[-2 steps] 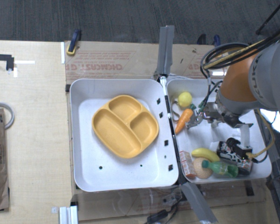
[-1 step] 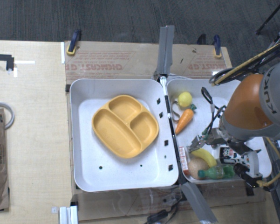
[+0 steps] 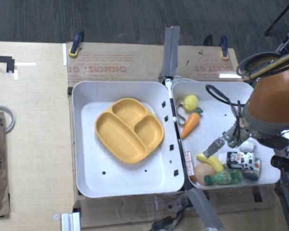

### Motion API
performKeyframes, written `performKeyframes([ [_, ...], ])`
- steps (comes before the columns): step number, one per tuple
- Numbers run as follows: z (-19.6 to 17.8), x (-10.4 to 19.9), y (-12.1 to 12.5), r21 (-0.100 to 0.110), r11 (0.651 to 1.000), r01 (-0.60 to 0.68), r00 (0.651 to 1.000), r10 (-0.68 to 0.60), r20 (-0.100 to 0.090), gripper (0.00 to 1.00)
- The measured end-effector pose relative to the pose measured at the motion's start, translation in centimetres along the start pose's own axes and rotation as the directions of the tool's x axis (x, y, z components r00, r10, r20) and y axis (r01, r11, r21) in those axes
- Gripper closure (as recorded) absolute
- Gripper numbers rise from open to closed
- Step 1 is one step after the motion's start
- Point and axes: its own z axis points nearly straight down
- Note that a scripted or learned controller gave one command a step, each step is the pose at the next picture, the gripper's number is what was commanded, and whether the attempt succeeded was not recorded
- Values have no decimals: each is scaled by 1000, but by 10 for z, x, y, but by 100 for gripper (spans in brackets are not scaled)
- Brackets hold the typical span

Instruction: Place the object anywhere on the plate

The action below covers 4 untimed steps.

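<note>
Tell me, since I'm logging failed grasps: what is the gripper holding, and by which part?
Nothing that can be seen. The gripper hangs over the right bin, just above the banana, with no object between its fingers.

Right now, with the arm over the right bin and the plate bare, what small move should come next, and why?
Probably a short descent toward the banana. The gripper hangs just above it with nothing visibly held, and the yellow plate in the left bin has no object on it, so a grasp has to come first.
</note>
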Motion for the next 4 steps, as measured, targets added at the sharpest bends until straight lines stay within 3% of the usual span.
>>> performKeyframes([
  [2, 0, 0, 0, 0, 1000, 0, 1000, 0, 0, 0],
  [3, 0, -4, 2, -1, 959, 283, 959, -283, 1, 0],
  [4, 0, -38, 62, 0, 990, 143, 990, -143, 1, 0],
])
